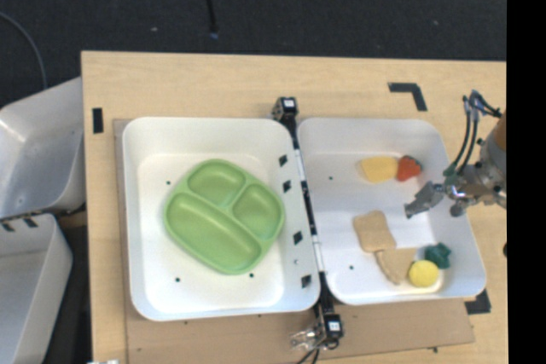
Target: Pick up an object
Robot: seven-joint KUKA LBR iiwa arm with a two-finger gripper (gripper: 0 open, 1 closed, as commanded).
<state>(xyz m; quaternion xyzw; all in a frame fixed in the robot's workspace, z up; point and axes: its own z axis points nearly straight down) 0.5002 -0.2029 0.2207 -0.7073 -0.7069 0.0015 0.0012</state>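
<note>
Over the right bin (341, 141), the pincer (437, 200) hangs empty.

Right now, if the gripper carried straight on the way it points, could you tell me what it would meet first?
The gripper points left and a little downward in the camera view. The tan cracker-like piece lies nearest that line, so it would probably come first. The gripper's height above the right bin's floor is unclear, so it might pass over.

Table (213, 85): pale wood-look, matt. Bins (136, 183): white plastic, smooth, slight sheen. Green plate (223, 217): smooth plastic. Pincer (435, 200): grey metal.
</note>
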